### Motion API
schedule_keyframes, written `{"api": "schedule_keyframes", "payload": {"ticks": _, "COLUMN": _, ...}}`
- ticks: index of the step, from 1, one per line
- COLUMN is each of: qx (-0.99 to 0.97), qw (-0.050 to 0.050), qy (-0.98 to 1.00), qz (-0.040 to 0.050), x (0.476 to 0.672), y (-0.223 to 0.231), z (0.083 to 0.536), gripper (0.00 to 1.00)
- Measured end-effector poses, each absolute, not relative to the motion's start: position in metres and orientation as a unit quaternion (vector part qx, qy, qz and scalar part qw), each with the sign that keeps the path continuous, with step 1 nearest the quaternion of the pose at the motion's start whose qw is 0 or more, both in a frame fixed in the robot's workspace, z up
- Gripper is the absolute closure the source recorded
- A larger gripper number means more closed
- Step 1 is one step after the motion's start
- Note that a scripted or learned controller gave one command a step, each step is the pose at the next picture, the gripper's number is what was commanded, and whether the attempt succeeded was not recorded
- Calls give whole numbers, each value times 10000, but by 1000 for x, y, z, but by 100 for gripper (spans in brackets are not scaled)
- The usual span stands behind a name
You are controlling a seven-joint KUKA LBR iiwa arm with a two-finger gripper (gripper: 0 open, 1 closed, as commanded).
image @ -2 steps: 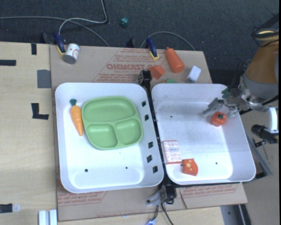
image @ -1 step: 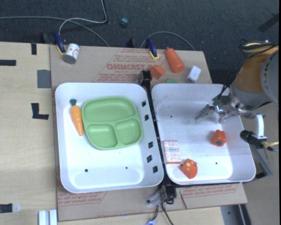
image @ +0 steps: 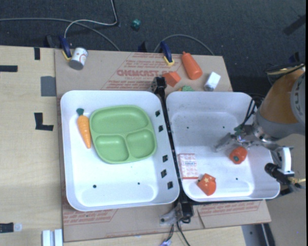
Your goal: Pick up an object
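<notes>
Nearest the lower edge I see the right bin [image: 220, 196], with an orange strawberry-like toy [image: 207, 184] by its front wall and a small printed card [image: 188, 165] just beside it to the left. Farther in, a red tomato toy [image: 238, 155] lies on the bin floor. This is my likely target. The gripper [image: 235, 139] sits just above and to the left of the tomato toy, near it. I cannot tell whether it is parted, clenched or grasping, since the view is too coarse there. The tomato toy appears to rest on the floor, not lifted.

In the left bin [image: 72, 152] I see a green divided plate [image: 124, 134] with a toy carrot [image: 84, 128] touching its left edge.

Beyond the bins, on the cardboard [image: 138, 70], lie an orange cylinder [image: 191, 65], a white block [image: 212, 80] and a small can [image: 78, 57].

Risk: the tomato toy is round and may roll away if touched off-centre. It also lies towards the right wall, so a skewed descent could strike the bin.
</notes>
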State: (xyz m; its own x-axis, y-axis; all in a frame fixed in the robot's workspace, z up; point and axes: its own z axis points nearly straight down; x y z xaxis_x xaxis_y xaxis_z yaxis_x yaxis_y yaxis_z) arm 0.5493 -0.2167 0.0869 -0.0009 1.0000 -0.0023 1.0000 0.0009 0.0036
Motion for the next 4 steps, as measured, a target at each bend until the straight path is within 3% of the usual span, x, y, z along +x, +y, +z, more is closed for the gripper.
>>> {"api": "schedule_keyframes", "payload": {"ticks": 1, "qx": 7068, "qw": 38, "qy": 7074, "qz": 10, "x": 509, "y": -206, "z": 87, "gripper": 0}}
{"api": "schedule_keyframes", "payload": {"ticks": 2, "qx": 7066, "qw": 36, "qy": 7076, "qz": 13, "x": 510, "y": -206, "z": 97, "gripper": 100}}
{"api": "schedule_keyframes", "payload": {"ticks": 3, "qx": 7062, "qw": 36, "qy": 7080, "qz": 30, "x": 530, "y": -142, "z": 89, "gripper": 100}}
{"api": "schedule_keyframes", "payload": {"ticks": 4, "qx": 7061, "qw": 0, "qy": 7081, "qz": 6, "x": 588, "y": -65, "z": 185, "gripper": 100}}
